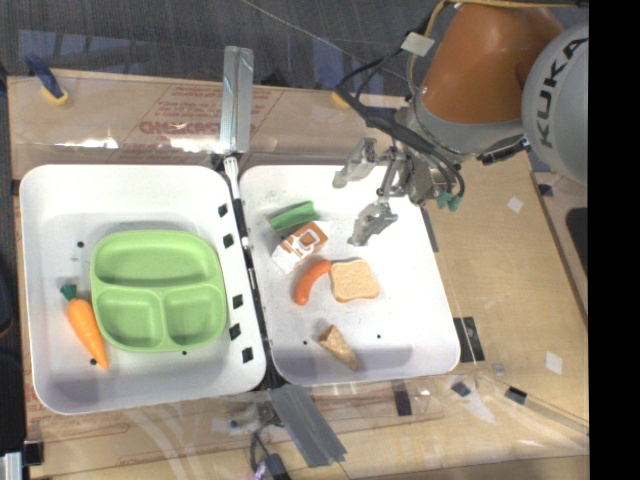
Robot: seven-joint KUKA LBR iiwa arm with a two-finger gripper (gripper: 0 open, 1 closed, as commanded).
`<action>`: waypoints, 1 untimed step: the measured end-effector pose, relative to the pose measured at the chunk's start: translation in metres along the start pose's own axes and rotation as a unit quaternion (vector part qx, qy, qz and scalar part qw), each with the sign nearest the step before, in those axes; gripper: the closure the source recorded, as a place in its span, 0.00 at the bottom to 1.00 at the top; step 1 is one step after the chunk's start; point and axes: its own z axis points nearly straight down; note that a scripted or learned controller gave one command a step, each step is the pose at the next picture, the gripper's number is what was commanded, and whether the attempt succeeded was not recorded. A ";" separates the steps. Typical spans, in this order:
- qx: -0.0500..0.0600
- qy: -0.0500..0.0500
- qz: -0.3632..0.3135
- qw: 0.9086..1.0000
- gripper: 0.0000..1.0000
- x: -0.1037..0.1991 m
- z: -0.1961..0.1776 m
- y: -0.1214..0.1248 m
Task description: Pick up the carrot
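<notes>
carrot point(86, 330): left bin point(50, 193), beside green plate point(157, 290)
end effector point(360, 200): over right bin point(425, 318), fingers spread, holding nothing

Both bins were white: the left bin point(40, 268) and the right bin point(420, 298). The divided plate point(157, 290) was light green. Beside it, the carrot point(86, 330) was orange with a dark green top. In the right bin, the cucumber-like piece point(292, 215) was green, the small carton point(301, 246) white with orange-brown print, the sausage point(311, 281) orange-red, the bread slice point(354, 281) tan with a browner crust, and the wedge point(339, 347) yellowish brown. The gripper point(366, 194) was silver-grey, and the arm's band point(480, 58) orange.
</notes>
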 end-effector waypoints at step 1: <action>-0.001 0.003 0.104 0.995 0.00 -0.004 0.088 -0.029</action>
